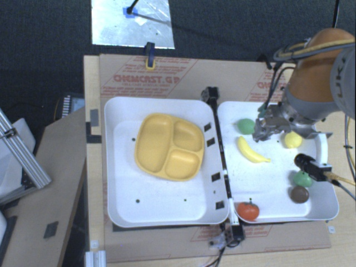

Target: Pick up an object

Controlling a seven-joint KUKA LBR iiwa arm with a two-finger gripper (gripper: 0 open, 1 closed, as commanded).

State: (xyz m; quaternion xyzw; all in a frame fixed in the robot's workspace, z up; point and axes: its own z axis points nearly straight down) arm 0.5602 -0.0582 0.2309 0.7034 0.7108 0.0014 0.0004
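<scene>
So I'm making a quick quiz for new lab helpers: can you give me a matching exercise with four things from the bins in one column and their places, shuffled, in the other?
Things:
1. yellow divided plate
2. banana
3. tomato
4. brown ball

Places:
A. right bin, front left corner
B. middle of the left bin
C. right bin, near the front right corner
D. right bin, just in front of the gripper

Pairs: 1-B, 2-D, 3-A, 4-C
</scene>
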